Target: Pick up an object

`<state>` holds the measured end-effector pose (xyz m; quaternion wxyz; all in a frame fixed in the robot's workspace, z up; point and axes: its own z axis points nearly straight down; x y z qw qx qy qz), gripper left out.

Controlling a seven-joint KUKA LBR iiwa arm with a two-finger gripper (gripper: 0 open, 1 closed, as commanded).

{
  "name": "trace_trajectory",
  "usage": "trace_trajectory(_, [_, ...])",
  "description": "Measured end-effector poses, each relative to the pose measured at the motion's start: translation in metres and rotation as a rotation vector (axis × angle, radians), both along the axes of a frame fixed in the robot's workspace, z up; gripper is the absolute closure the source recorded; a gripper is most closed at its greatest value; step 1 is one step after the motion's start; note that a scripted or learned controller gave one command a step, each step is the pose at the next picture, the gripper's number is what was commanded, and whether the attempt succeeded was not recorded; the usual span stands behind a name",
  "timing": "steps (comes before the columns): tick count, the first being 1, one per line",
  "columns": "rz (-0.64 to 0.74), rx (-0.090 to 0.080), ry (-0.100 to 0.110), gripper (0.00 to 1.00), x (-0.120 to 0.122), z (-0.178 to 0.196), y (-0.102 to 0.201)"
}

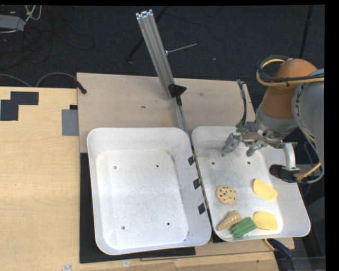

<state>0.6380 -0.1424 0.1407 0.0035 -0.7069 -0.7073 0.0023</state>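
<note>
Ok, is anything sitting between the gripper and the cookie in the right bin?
Nothing visible. The gripper is over the far part of the right bin, fingers apart, and the cookie lies nearer the camera with bare bin floor between them. The yellow pieces, cone and green toy lie off that line.

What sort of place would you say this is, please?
Probably a robotics lab test bench: a grey arm's two-finger gripper hangs open over two shallow white bins, small toy food items lie inside, and loose cables trail nearby.
</note>
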Motion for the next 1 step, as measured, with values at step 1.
trace_trajectory(1, [-0.001, -0.002, -0.005, 0.0, -0.0001, -0.0508, 0.0011])
